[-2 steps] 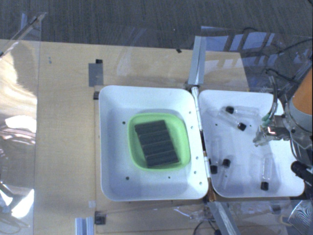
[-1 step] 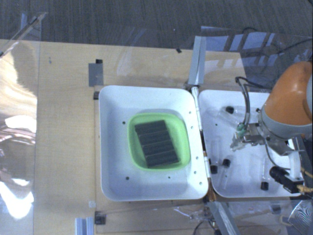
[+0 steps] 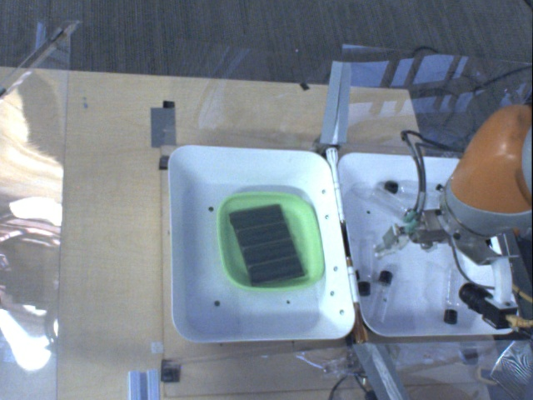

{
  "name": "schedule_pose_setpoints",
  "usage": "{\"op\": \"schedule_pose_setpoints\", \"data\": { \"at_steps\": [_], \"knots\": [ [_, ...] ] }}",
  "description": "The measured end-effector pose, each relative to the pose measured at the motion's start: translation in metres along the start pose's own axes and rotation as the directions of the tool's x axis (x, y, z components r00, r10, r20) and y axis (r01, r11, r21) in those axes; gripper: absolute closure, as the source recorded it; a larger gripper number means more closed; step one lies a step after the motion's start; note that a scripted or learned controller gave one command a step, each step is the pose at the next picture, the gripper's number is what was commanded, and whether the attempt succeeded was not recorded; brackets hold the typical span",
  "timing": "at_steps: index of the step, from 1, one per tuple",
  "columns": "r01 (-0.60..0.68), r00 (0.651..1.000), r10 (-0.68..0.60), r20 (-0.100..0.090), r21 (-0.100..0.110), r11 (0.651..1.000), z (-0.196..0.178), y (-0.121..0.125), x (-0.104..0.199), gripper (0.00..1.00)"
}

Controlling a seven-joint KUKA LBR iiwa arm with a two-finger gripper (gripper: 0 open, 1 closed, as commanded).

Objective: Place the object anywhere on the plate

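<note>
Item 1, far left: pale wooden surface (image 3: 100, 248) with glare on it; nothing of mine to track there

Item 2, left shallow white plastic bin (image 3: 187, 307): holds the lime-green square plate (image 3: 229, 261), and the dark grey ribbed rectangular block (image 3: 266, 244) lies flat on that plate, set at a slight angle, inside the rim. I judge the placement as good as made

Item 3, right shallow white plastic bin (image 3: 366, 311): the tool (image 3: 400, 236) hangs over it on the grey arm with its orange band (image 3: 500, 169); I cannot tell its state from up here. Small black dots sit on the bin floor

Risks I log: a low pass back across the divider between the bins could clip the plate and slide the block off; the loose cables near the wrist could snag; my view of the tool is too poor to confirm it carries nothing
</note>
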State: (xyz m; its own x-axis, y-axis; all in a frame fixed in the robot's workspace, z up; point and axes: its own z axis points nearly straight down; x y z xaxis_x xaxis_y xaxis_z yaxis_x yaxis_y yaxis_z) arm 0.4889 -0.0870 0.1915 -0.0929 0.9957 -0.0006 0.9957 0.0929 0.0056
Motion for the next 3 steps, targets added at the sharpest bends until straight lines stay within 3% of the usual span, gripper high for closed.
{"op": "schedule_pose_setpoints", "data": {
  "at_steps": [1, 2, 3],
  "knots": [
    [0.003, 1.000, -0.003, 0.001, -0.006, 1.000, -0.011, 0.003, 0.000, 1.00],
    [0.003, 1.000, -0.003, 0.001, -0.006, 1.000, -0.011, 0.003, 0.000, 0.00],
    [0.067, 0.998, -0.067, 0.004, -0.003, 0.998, -0.050, -0.002, -0.094, 0.00]
  ]
}}
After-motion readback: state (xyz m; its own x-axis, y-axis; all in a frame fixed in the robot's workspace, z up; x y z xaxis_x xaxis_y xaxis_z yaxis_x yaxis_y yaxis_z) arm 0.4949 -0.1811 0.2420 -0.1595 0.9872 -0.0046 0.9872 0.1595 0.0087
